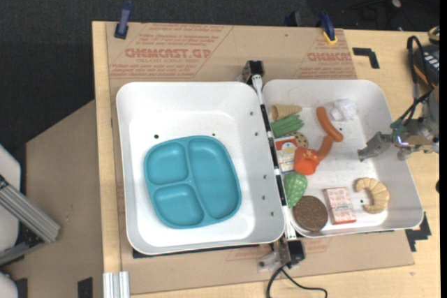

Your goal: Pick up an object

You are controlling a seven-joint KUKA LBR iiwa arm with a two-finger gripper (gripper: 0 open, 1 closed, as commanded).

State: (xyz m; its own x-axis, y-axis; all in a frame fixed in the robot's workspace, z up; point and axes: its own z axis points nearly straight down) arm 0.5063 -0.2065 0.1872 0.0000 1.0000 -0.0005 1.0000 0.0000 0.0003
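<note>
Claw (pixel 370 148) at right bin's edge, fingers apart, holding nothing, croissant (pixel 371 193) just below it

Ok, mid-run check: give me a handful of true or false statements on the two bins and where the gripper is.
1. The teal tray lies in the left bin. True.
2. The croissant sits on the teal tray. False: it lies in the right bin, near its right edge.
3. The gripper is over the right bin. True.
4. The gripper holds the sausage. False: the sausage lies apart from it, to its left.
5. The round cookie is in the right bin's near left corner. True.
</note>
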